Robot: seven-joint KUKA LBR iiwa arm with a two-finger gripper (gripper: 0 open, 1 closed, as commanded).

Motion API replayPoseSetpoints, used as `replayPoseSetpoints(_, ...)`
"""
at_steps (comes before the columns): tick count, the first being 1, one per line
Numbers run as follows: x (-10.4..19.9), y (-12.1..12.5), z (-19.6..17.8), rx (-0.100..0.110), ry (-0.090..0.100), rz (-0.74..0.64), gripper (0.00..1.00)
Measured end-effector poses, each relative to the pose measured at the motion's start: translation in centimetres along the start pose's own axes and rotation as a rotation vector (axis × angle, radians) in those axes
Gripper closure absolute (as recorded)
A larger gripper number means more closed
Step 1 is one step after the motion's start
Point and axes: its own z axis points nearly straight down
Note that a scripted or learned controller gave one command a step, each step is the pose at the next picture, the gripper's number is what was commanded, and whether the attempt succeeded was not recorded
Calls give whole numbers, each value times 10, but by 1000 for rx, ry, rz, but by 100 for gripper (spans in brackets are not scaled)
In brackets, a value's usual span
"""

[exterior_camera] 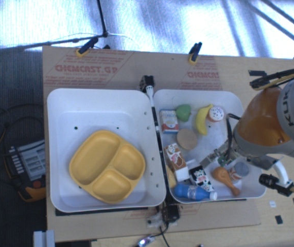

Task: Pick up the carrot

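Carrot [226, 179] lies in the right bin [235, 101], near-right corner, an orange tapered piece slanting down to the right, thick end up-left. Just beside it on the left: a small black-and-white cow-pattern carton [200, 178], and a blue bottle [192, 192] lying along the bin's near wall. The claw [224, 158] sits just above and far of the carrot's thick end, low in the bin; its metal parts blur together, so whether it is wide or narrow cannot be told, and nothing is seen held in it. The arm [262, 122], orange band prominent, comes in from the right over the bin's right wall. Judged step: approach, the grasp not yet made, carrot resting on the bin floor. Next move likely calls for lining up across the carrot's narrow width, then descending over its middle while keeping off the carton and the bin wall close by; crowding is the risk. Further out in the same bin: a banana [203, 120], a green item [184, 111], a round tan disc [187, 138], small printed packets. The left bin [64, 107] holds a yellow divided plate [107, 165]. Both bins rest on a brown-paper-covered surface [136, 68] held by yellow-and-black clamps at the far edge. Floor beyond is grey carpet with sunlit patches; cables and a handheld controller [26, 161] lie to the left.
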Motion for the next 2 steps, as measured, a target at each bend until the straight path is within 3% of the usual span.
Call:
replayPoseSetpoints(1, -2, -11, 6, 28, 34, 418, 0)
replayPoseSetpoints(2, -2, -9, -4, 27, 36, 418, 100)
